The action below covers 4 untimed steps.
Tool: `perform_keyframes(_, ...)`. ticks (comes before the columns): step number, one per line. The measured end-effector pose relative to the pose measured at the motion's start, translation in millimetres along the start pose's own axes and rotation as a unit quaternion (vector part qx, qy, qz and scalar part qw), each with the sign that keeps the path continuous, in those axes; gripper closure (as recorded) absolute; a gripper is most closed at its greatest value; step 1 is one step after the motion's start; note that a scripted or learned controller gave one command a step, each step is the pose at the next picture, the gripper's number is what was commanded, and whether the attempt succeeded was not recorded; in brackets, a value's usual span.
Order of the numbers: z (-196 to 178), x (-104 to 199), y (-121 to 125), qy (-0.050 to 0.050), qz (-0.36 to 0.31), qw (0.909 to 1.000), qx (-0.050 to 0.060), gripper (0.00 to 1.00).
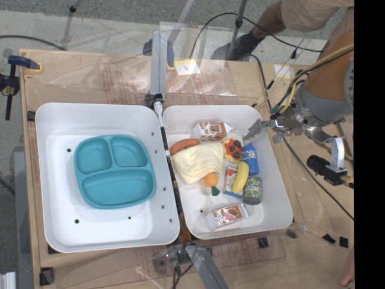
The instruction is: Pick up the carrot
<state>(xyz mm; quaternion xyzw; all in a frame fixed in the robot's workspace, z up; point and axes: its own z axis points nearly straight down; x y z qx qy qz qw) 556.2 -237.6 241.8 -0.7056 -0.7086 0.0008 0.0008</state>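
The carrot (pixel 210 179) is a short orange piece with a green end, lying in the middle of the right bin (pixel 277 212). It rests against the lower edge of a pale yellow cloth-like item (pixel 197 161). My gripper (pixel 252 130) hangs over the bin's upper right part, above and to the right of the carrot and well apart from it. It sits just above a blue packet (pixel 249 159). Nothing shows in its grasp.
Around the carrot lie a red sausage (pixel 183 145), a brown-and-white carton (pixel 212 130), a banana (pixel 241 176), a dark can (pixel 252 190) and another carton (pixel 227 215). The left bin (pixel 54 221) holds a teal divided plate (pixel 114 170). Cables trail at the right.
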Motion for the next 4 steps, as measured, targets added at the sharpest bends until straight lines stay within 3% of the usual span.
perform_keyframes(1, 13.1, 44.0, -17.6, 0.0, -0.084, 0.9965, 0.0, 0.0)
perform_keyframes(2, 151.7, 89.7, -25.6, -0.001, -0.106, 0.9944, -0.004, 0.0)
perform_keyframes(3, 140.9, 87.8, -25.4, -0.002, -0.107, 0.9942, -0.004, 1.0)
perform_keyframes(4, 54.9, 152.4, -26.5, -0.001, -0.066, 0.9978, -0.001, 1.0)
